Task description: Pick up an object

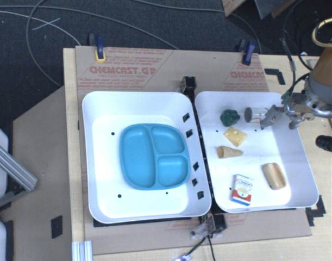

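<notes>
The right bin [301, 162] holds several small objects: a dark green lump [229, 117], a yellow wedge [235, 136], a tan cone [229, 152], a tan bread-like oblong [274, 175] and a red, white and blue carton [242, 190]. A small grey cylinder [248, 115] lies just right of the green lump. My gripper [279, 119] hangs over the bin's upper right part, right of the cylinder. Its fingers stand spread, with nothing between them.
The left bin [95, 145] carries a blue divided plate [154, 155]. A row of black clips runs along the seam between the bins [194, 156]. Cables trail over the dark floor behind the bench.
</notes>
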Available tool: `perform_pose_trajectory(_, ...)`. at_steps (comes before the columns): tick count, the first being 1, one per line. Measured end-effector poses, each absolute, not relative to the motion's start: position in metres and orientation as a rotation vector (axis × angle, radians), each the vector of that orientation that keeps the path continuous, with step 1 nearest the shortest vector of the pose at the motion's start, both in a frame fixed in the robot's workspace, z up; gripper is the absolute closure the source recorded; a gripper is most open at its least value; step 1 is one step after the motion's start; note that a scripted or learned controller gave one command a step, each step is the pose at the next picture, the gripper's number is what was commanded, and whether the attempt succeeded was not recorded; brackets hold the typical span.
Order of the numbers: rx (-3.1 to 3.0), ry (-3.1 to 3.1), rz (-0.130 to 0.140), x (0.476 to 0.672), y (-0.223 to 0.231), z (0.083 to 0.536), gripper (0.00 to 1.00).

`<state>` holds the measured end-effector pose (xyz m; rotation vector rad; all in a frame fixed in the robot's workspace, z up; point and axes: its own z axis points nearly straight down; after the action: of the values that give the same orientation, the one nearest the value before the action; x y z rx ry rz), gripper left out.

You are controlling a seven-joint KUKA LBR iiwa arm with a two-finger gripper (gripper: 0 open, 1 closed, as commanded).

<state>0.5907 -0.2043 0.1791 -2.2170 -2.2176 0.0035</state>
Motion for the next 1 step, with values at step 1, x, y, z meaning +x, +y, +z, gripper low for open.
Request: perform_pose_trajectory(1,-2.217,-2.217,0.004,0.582,-0.2041,0.1196,0.0)
